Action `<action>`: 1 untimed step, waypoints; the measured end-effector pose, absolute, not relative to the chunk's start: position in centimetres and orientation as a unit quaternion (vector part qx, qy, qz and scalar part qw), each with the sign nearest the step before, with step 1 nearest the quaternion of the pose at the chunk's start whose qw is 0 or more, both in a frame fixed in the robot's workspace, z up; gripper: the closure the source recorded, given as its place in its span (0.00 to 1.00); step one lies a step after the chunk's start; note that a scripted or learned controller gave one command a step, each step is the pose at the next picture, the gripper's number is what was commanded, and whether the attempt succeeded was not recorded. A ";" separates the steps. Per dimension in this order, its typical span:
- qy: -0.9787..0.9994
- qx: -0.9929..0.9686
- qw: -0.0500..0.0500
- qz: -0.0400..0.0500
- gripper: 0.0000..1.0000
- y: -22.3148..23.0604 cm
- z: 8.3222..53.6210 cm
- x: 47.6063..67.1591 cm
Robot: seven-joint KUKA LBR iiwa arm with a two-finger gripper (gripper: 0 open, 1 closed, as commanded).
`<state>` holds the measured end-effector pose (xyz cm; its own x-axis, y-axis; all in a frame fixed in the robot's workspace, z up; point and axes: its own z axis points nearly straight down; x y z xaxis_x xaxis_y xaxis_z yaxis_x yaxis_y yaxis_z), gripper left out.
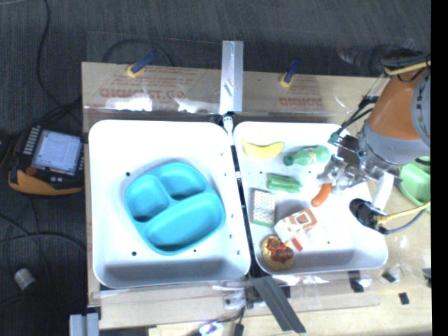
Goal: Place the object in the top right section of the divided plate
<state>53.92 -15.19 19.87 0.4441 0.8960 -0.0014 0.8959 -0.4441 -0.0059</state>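
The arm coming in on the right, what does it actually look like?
The arm is grey with a broad orange band above its wrist. Dark cables run along it. It ends in a small metallic tool, silver-grey with black parts.

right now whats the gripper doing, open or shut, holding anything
Gripper: over the right bin, just above the orange carrot; open or shut cannot be told, and no hold on anything is visible.
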 end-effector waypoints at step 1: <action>-0.575 -0.818 0.003 0.003 1.00 -10.0 20.0 48.3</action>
<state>48.30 -10.03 19.99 0.3379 0.9412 -0.0015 0.9411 -0.3379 -0.0075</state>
